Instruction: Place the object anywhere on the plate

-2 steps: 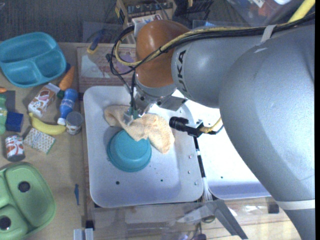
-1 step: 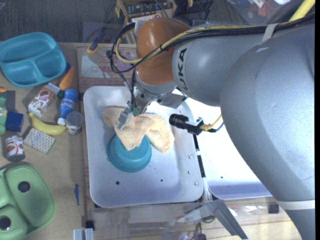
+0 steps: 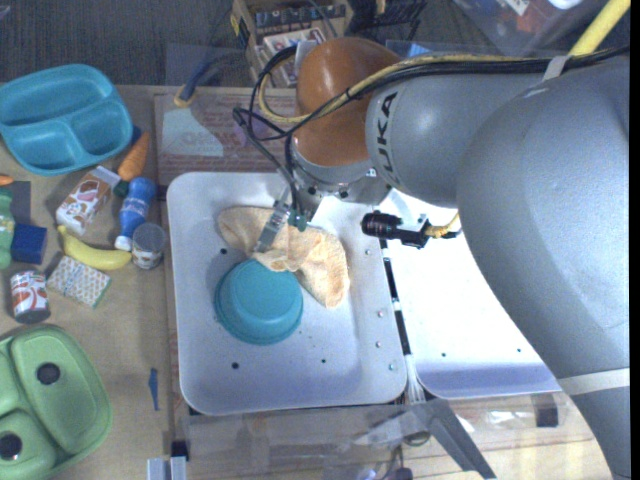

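In left bin (image 3: pixel 200 368): cloth (image 3: pixel 310 258) crumpled beside blue plate (image 3: pixel 260 303), touching its rim, not on it.
Gripper (image 3: pixel 282 226): fingers closed, pinching the cloth's upper fold, likely for lifting platewards.

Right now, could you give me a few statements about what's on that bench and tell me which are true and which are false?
1. A blue bowl sits upside down in the left white bin. True.
2. The hand is down at the beige cloth. True.
3. The cloth lies in the right bin. False: it lies in the left bin, beside the bowl.
4. A banana lies outside the bins, left of them. True.
5. The blue divided tray sits inside the left bin. False: it sits on the bench at the far left corner.
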Robot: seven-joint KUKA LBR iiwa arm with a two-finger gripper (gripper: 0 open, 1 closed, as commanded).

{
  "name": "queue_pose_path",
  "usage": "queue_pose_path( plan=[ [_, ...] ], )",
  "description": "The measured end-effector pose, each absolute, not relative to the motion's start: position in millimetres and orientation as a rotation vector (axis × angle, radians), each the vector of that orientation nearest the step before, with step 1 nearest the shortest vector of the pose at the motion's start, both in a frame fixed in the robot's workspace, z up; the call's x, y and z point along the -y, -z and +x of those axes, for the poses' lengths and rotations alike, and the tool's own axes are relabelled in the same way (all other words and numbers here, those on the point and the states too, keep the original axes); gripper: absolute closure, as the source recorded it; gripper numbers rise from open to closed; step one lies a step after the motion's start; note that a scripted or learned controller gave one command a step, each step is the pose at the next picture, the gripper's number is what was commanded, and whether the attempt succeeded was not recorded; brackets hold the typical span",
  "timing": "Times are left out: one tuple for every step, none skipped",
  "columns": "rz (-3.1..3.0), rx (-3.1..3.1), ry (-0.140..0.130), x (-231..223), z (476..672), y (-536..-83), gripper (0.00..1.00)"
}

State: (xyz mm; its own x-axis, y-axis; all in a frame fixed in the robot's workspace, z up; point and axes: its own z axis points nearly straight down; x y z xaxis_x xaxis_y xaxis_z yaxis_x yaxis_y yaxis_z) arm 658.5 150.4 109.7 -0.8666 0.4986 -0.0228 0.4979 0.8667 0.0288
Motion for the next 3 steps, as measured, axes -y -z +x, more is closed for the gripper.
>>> queue_pose_path(
  plan=[
    [0.806, -3.007, -0.031, -148.2, 658.6, -118.8, 1.0],
    [0.511, -3.081, -0.008, -160.0, 622.4, -134.2, 1.0],
    [0.508, -3.068, -0.017, -161.1, 625.7, -141.4, 0.0]
  ],
)
